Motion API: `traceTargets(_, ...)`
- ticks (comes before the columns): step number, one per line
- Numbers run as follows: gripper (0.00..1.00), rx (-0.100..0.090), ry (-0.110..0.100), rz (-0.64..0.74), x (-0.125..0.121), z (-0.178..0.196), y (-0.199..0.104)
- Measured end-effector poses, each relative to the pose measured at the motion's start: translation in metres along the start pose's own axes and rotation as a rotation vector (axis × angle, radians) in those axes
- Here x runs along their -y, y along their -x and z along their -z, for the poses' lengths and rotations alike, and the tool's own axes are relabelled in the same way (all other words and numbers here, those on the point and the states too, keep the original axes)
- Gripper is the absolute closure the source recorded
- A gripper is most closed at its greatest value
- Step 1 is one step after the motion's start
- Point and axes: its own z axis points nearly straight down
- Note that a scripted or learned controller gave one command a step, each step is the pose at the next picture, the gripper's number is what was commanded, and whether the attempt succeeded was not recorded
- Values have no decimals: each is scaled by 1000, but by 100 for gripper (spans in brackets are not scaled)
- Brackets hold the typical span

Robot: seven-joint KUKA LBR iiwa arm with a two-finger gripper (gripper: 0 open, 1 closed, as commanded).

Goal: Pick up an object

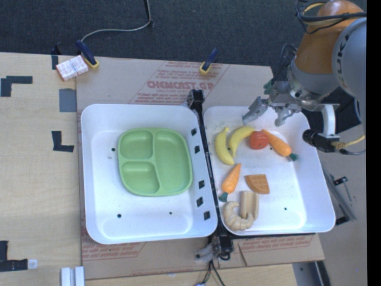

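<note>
**Arm poised over the toy food, nothing lifted yet**

Cardboard covers the wooden bench (36,159), clipped down along its far edge, and two white bins sit on it side by side. Reaching in from the right, the gripper (271,113) hangs over the far end of the right bin (309,210), its two fingers spread wide with nothing between them. That spacing looks like a stance for coming down around something, not for carrying.

Just below and ahead of the fingers lies the cluster it seems to be aiming at: a red tomato (258,139) touching an orange carrot (280,143) on one side and a yellow banana (240,137) on the other. A second banana (222,147) lies just beyond, further from the tool. Nearer the bin's front edge, well apart from the gripper, are a second carrot (231,178), one tan wedge of bread (258,184) and one pale croissant-like pastry (241,210).

So: two bananas, two carrots, one tomato, one wedge, one pastry. Far off to the tool's other side, the left bin (98,177) holds a single green divided plate (155,162), probably there as a drop spot.
</note>
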Motion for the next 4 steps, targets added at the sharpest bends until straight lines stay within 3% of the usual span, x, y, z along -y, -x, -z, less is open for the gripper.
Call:
traceTargets(1,0,2,5,0,-34,-137,17)
traceTargets(2,0,1,1,0,-36,-122,47)
traceTargets(3,0,3,3,-1,-37,-53,100)
traceTargets(4,0,0,4,1,-28,-137,35)
